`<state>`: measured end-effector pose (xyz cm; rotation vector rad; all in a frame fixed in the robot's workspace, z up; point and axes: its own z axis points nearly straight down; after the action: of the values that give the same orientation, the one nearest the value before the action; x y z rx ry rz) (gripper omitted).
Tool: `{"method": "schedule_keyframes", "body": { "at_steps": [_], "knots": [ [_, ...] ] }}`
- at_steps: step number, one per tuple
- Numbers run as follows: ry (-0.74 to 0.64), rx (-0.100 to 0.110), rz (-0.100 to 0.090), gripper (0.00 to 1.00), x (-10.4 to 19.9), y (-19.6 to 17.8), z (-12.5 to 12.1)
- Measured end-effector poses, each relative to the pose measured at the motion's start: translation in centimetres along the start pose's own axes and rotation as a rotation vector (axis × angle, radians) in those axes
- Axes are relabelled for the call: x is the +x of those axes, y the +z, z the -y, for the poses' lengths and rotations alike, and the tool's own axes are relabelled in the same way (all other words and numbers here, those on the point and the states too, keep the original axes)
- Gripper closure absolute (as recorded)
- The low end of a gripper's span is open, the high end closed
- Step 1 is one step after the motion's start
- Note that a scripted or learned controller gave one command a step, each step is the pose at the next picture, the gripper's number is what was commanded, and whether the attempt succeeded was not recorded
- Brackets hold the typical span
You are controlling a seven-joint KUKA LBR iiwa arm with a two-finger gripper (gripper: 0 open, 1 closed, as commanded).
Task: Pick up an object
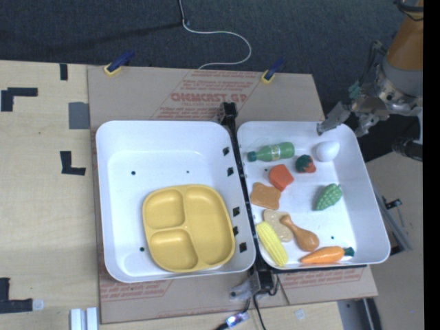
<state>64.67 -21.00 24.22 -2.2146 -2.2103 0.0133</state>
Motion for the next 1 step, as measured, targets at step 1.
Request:
{"method": "schedule_keyframes", "body": {
  "at_steps": [1],
  "knots": [
    [-0.003,-0.013,0.003,0.0,0.05,-0.92,-0.23]
  ]
}}
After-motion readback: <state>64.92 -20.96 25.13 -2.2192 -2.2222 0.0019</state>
